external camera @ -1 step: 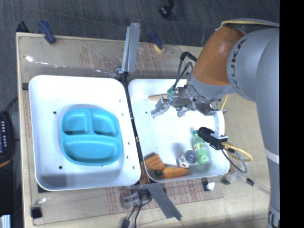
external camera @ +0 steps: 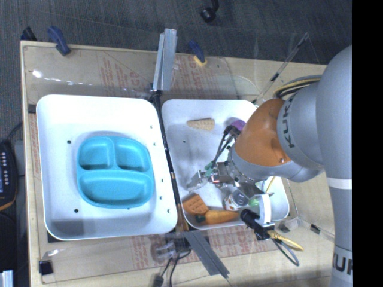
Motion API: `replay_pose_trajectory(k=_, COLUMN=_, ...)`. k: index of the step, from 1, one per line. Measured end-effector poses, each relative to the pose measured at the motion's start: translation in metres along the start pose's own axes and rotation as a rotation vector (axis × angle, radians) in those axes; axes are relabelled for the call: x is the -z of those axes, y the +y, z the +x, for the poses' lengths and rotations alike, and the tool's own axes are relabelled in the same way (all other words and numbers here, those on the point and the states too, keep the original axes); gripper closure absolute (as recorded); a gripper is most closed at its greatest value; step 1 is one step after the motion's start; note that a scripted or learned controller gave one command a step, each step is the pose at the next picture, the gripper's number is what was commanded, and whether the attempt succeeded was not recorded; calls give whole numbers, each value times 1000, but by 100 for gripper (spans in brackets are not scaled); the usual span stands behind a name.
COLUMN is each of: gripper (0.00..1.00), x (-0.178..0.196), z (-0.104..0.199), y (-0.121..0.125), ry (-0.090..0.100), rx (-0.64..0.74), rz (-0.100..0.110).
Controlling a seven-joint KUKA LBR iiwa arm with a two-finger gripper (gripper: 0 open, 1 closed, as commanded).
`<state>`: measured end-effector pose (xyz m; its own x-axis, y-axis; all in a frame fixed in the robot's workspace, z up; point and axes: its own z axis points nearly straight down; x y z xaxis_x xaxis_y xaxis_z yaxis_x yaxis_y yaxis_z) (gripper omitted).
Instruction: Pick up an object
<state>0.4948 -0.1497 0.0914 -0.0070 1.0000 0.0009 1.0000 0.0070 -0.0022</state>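
Over the right bin (external camera: 179, 115) on the worktop, my arm (external camera: 311, 130) hangs low w/ the end effector (external camera: 206, 175) near the bin's middle. I can't tell if it's open or closed; it's too small & dark from up here. Nothing shows held in it. Just below it, toward the near wall, lie an orange waffle-like toy (external camera: 193, 204) & an orange carrot-like stick (external camera: 220, 217). The stick's long side runs left-right along the wall. A tan cone (external camera: 201, 124) sits well apart, by the far wall. I think the waffle is nearest, so a short drop toward me gets it. The left bin (external camera: 54, 109) has a blue tray (external camera: 114, 172).
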Motion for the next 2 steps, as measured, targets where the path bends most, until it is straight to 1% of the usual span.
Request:
replay_pose_trajectory(k=1, gripper=0, x=2, z=-60, y=-16, ry=-1, rx=0, rz=-7)
replay_pose_trajectory(k=2, gripper=100, x=13, z=-60, y=-14, ry=-4, rx=9, rz=-10)
